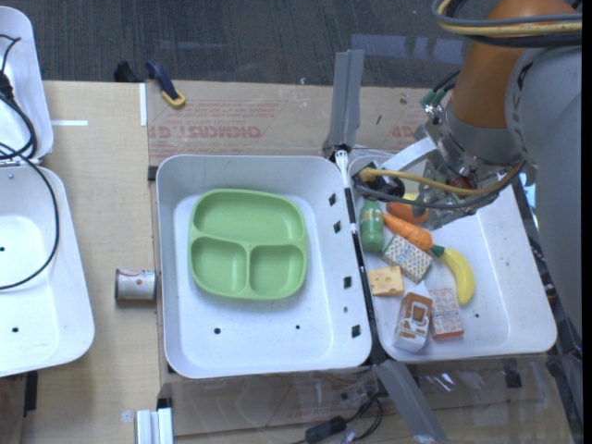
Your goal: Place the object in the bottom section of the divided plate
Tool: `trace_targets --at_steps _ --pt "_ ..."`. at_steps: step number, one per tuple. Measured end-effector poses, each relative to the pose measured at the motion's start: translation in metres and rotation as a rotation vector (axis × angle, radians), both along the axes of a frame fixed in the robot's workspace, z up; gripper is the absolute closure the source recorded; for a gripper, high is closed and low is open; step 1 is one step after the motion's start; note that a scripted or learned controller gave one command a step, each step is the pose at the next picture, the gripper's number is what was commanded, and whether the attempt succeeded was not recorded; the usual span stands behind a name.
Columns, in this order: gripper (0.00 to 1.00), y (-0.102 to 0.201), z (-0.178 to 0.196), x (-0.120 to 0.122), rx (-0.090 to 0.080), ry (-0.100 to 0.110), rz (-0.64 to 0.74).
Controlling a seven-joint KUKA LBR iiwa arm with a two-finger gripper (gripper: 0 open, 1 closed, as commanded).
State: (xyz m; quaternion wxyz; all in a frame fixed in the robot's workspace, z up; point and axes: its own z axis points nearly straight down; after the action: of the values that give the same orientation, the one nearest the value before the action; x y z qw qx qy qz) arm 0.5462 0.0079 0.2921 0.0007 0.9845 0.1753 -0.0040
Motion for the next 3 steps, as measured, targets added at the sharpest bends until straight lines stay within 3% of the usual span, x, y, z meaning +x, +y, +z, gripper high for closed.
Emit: trace_targets --at_steps 1,2,3 --pt "1.0 0.043 -0.056 -0.06 0.002 0.001 0.183" --pt "1.0 0.094 -0.103 -0.022 0.002 0.001 0.291" --pt "1.0 0.035 -0.103 0.004 0.001 -0.001 0.161"
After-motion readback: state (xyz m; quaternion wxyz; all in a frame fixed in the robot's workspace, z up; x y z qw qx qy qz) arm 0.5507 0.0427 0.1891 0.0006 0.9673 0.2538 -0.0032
